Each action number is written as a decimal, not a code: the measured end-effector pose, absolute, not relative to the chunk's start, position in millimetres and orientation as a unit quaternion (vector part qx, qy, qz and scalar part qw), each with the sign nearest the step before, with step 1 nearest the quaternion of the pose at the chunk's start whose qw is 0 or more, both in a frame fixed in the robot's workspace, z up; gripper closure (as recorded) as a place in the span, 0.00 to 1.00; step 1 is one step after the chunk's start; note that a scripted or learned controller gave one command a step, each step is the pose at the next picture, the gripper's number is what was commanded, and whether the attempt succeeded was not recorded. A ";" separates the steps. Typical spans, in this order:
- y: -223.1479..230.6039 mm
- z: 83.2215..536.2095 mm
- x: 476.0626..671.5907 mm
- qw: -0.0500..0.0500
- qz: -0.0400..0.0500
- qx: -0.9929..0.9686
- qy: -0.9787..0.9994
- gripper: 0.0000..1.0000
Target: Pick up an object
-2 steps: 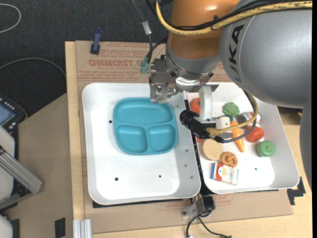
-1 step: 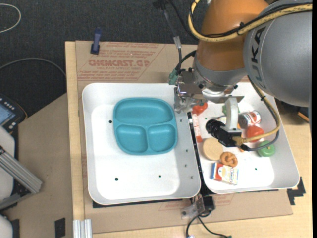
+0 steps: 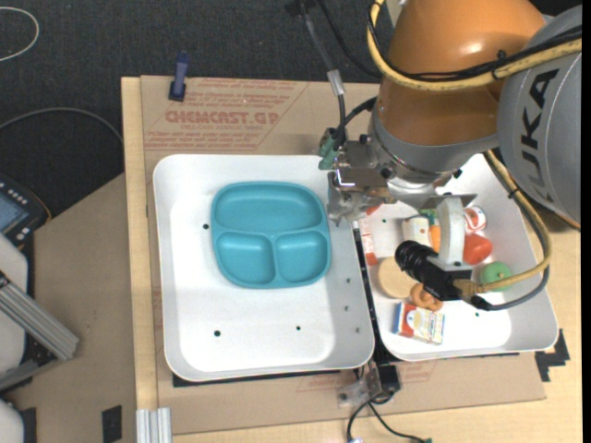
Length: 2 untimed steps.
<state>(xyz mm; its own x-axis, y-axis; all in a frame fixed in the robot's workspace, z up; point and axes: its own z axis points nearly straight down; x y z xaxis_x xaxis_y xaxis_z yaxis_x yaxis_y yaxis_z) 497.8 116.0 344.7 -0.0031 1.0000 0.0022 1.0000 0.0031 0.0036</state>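
Bench seen from above, bearing two white bins side by side. Left bin (image 3: 185,312) holds a teal divided plate (image 3: 270,233), lying flat near its upper middle. Right bin (image 3: 517,330) holds a heap of small items: a black handle-shaped piece (image 3: 423,264), an orange piece (image 3: 476,248), a green piece (image 3: 494,271) and a small printed packet (image 3: 420,322) near the bin's lower edge. Grey arm with orange band (image 3: 452,53) hangs over the right bin; whether its gripper grasps anything cannot be told.
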 end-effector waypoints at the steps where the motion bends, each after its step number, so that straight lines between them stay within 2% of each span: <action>1: 132.3 405.8 479.3 0.002 0.004 0.706 0.708 1.00; 2: 76.4 347.0 478.7 -0.002 -0.004 0.709 0.705 1.00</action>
